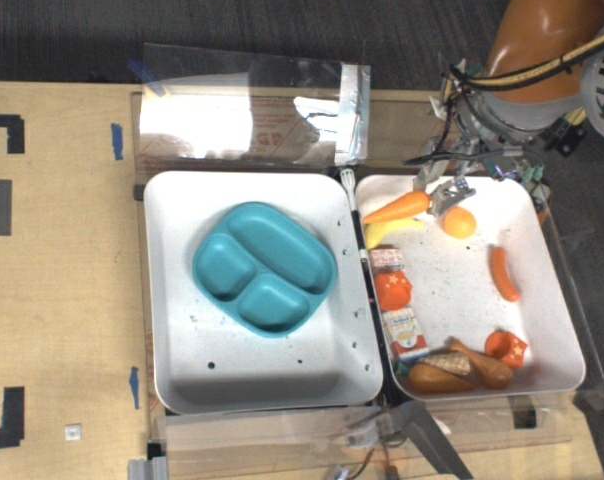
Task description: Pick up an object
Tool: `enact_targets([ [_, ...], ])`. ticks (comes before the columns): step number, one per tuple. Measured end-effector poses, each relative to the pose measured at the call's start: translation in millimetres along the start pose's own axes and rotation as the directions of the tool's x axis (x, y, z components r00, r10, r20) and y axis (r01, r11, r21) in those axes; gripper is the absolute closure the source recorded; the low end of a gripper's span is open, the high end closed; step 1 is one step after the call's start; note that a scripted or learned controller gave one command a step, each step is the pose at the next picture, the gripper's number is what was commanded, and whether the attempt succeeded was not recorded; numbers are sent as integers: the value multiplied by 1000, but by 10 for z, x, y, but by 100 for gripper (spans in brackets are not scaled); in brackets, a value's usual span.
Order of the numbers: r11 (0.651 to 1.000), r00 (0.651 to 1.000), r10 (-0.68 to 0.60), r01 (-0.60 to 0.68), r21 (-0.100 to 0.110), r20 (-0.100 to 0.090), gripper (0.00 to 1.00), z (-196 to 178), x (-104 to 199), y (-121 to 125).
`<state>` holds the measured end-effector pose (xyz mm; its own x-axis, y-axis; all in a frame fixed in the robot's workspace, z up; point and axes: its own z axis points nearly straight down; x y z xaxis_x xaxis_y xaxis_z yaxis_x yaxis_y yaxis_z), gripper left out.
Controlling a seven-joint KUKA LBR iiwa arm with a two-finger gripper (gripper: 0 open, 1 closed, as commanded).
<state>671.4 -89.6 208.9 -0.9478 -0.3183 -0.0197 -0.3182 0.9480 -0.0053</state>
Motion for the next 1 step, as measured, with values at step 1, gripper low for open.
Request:
enact_targets([
  [1,999,999,46,-46,-3,-6,100,-258,-176,575],
])
